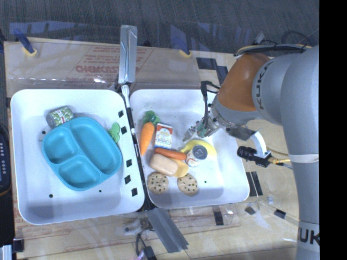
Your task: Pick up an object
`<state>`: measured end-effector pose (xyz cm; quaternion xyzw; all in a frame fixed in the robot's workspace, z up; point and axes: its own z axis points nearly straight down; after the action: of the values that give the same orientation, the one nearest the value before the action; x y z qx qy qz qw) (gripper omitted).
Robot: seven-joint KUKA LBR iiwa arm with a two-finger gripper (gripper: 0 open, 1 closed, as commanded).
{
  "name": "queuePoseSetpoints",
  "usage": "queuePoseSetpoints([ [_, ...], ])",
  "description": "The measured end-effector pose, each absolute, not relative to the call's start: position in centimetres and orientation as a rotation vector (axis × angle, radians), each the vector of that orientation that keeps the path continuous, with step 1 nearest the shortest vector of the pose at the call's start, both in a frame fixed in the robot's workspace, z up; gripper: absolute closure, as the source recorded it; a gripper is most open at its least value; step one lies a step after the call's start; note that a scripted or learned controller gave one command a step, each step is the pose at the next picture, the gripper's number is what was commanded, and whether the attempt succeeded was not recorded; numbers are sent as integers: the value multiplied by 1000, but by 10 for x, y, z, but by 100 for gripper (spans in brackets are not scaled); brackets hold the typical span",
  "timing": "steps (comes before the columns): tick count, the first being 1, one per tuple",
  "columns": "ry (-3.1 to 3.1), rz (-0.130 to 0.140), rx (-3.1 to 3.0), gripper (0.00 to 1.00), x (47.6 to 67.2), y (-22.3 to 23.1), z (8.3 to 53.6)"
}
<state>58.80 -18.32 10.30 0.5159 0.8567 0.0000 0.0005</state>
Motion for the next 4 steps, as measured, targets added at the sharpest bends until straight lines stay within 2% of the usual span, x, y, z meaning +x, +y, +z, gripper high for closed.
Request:
queuePoseSetpoints([
  [1, 2891, 1, 1219, 100, 651, -173, 116],
  [2, 2891, 0, 1219, 0, 651, -173, 116],
  [3, 2889, 2, 1212, 100, 653, -173, 128],
  [4, 2886, 3, 1205, 100, 654, -173, 139],
])
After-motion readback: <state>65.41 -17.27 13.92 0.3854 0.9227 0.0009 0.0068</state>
